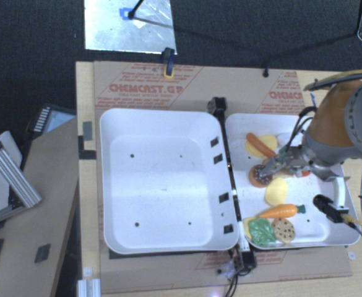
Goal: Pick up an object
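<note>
Brown-red round disc [259, 176] is sitting directly under the gripper [268, 169] in the right bin [335, 234]; we are reading the tips as touching or just above it. We cannot tell how the gripper is set. Yellow lemon [276, 192] is lying just beside, toward the bench's near edge.

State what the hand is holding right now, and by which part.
Cannot be told. The hand sits low over the round brown piece in the right bin, but a grip isn't visible.
</note>
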